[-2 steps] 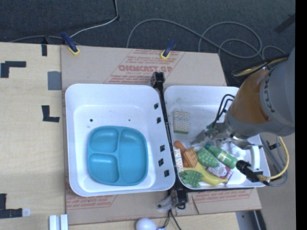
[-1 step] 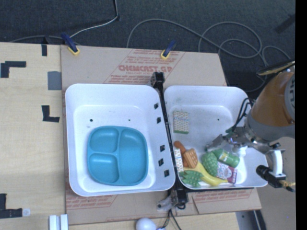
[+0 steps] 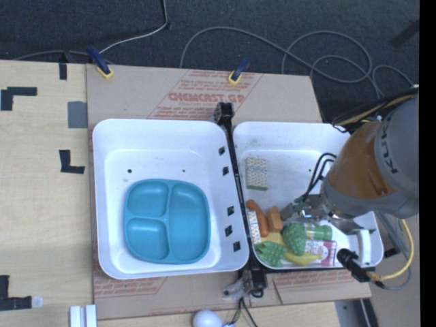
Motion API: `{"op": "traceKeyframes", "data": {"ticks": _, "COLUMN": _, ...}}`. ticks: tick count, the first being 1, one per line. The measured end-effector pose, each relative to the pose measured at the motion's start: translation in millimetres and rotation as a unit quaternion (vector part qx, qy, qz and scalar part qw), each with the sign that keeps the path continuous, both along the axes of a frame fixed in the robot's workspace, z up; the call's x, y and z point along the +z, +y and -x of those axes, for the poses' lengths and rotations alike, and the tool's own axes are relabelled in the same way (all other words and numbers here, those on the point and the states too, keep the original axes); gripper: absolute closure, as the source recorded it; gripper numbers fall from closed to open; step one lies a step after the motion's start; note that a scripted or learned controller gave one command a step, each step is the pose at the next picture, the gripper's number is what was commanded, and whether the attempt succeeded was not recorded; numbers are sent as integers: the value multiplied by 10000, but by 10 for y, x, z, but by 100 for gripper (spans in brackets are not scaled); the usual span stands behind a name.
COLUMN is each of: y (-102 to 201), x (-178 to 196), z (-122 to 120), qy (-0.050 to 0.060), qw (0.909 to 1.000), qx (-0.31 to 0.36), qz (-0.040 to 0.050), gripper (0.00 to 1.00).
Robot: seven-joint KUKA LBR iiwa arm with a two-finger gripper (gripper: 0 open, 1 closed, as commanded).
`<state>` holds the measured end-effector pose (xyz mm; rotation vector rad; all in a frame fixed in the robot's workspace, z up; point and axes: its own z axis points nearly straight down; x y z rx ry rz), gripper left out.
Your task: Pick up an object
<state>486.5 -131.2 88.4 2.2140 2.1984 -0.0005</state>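
Note:
The right bin (image 3: pixel 286 142) holds a pile of toy food at its near edge. In it are an orange carrot-like piece (image 3: pixel 255 221), a shorter orange piece (image 3: pixel 274 216), a green bumpy piece (image 3: pixel 295 237), a green leafy piece (image 3: pixel 271 253), a yellow banana (image 3: pixel 304 257) and a pink-and-white packet (image 3: pixel 325 251). A pale checkered pad (image 3: pixel 257 173) lies apart, farther back. My gripper (image 3: pixel 304 211) hangs low over the pile, just above the green bumpy piece. The orange-banded wrist (image 3: pixel 361 172) hides much of it.
A blue divided plate (image 3: pixel 167 221) lies in the left bin (image 3: pixel 116 142). A black divider (image 3: pixel 231 182) runs between the bins. Cables trail across the dark floor behind the cardboard sheet (image 3: pixel 204 94).

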Motion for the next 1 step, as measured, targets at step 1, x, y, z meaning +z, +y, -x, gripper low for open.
{"op": "traceKeyframes", "data": {"ticks": 1, "y": 19, "x": 87, "z": 2, "qy": 21, "qw": 10000, "qx": 11, "qz": -25, "gripper": 100}}
